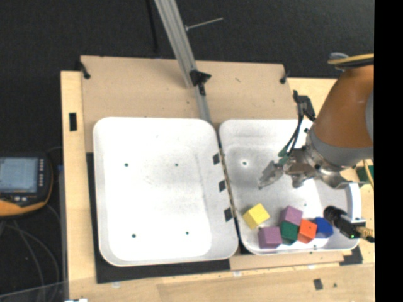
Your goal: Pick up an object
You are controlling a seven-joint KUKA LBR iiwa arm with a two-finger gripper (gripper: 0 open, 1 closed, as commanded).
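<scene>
We see the gripper (pixel 281 173) hang open and empty over the right bin (pixel 252 137), approaching; the blocks (pixel 289 225) lie below at the near wall, so next comes a descent onto one.

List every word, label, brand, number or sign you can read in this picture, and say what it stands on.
None can be read.
The handheld device left of the bench has a lit screen, but its content is too small and blurred to read.
The coloured blocks, such as the yellow block, and the two white bins bear no visible text.
</scene>
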